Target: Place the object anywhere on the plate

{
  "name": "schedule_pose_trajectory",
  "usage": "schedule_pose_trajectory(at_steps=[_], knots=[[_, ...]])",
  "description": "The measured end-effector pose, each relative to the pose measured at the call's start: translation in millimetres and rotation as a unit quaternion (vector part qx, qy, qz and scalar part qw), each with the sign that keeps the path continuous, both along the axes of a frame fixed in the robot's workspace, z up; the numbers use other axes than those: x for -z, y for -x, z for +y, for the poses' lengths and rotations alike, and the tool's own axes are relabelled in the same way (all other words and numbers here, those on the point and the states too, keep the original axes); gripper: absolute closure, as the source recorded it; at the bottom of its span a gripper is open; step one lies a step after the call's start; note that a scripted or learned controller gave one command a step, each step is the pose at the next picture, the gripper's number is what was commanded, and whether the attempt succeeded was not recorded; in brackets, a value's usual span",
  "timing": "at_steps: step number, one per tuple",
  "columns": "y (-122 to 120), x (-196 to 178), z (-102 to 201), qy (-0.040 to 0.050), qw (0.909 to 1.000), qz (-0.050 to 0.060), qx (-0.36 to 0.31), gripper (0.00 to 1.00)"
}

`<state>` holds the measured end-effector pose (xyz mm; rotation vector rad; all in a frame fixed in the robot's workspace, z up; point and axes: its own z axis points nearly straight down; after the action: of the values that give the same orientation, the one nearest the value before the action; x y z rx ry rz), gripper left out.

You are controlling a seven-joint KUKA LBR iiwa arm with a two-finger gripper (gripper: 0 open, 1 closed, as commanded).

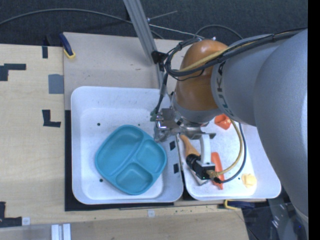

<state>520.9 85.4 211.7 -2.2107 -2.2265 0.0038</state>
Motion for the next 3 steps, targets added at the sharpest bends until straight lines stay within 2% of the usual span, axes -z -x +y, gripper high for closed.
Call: schedule_pose_trajectory(at_steps=[1,2,3], knots=[[16,-11,61,-0.0004,1.0000,-0.001,-0.001,1.00],[33,-23,104,-0.0001,1.0000,-0.001,0.000,1.00],[30,-23,101,0.0008,1.0000,-0.001,0.002,1.00]])
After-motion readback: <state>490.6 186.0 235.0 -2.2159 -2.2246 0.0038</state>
